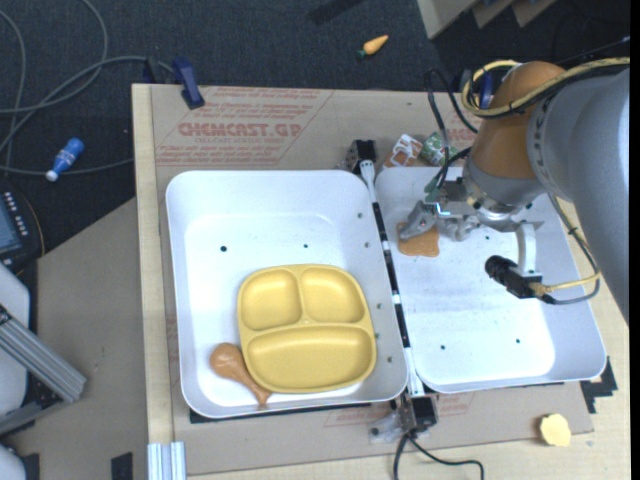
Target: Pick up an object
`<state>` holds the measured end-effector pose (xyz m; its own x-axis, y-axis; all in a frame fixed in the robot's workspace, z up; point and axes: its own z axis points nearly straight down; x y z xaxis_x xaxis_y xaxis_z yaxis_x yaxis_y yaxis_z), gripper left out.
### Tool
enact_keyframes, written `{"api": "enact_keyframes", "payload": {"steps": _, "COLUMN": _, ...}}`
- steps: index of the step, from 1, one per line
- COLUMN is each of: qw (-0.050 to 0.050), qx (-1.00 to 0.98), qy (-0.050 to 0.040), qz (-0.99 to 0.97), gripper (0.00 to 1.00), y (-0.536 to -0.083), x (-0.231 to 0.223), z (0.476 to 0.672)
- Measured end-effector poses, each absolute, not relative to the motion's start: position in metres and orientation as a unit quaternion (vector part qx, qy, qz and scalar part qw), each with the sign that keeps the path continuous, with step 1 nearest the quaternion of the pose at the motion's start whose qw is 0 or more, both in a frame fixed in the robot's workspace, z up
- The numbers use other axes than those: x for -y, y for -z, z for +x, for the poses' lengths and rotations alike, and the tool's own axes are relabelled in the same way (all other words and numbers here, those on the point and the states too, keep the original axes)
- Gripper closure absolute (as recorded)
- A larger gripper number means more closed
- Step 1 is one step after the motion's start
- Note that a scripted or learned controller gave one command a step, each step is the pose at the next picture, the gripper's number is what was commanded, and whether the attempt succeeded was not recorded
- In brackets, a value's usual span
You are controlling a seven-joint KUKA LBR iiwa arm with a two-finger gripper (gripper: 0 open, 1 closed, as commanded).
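A small orange-brown object point(420, 243) lies in the right bin point(480, 348), near its upper left corner. My gripper point(444, 220) hangs low over that bin, just above and to the right of the object, and seems to touch its upper edge. The view does not show the object held. In the left bin point(200, 218) a yellow divided plate point(305, 328) rests toward the front. An orange drumstick-shaped toy point(236, 366) lies against the plate's lower left edge.
Small packets point(412, 150) sit on the bench just behind the right bin. A yellow piece point(553, 429) lies on the bench at the front right. A blue clip point(187, 83) holds the cardboard at the back left. A black cable plug point(508, 274) hangs from the arm over the right bin.
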<state>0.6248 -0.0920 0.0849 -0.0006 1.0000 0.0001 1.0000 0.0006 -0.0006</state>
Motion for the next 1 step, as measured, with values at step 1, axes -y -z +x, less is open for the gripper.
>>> {"api": "enact_keyframes", "payload": {"steps": 1, "qw": -0.002, "qx": 0.708, "qy": 0.0007, "qz": -0.707, "gripper": 0.0, "y": -0.0848, "x": 0.1008, "z": 0.6389}}
